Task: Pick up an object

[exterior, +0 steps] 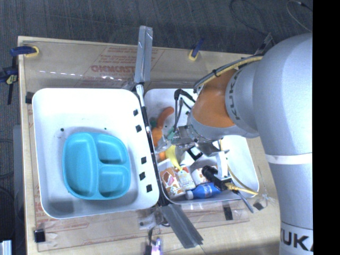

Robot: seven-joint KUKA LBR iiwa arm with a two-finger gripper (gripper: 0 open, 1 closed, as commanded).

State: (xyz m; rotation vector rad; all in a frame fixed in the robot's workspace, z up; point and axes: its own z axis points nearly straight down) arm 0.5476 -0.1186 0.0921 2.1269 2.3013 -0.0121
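Below the gripper lie a yellow item, packets and a blue bottle. How its jaws stand, I cannot tell. Far left sits a blue tray.

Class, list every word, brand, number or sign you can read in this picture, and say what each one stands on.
"KU": white letters low on the grey arm, cut off at the picture's edge.
Red print on the bench top behind the bins: upside down and blurred, not readable.
Labels on the packets and the blue bottle in the right bin: too small to read.
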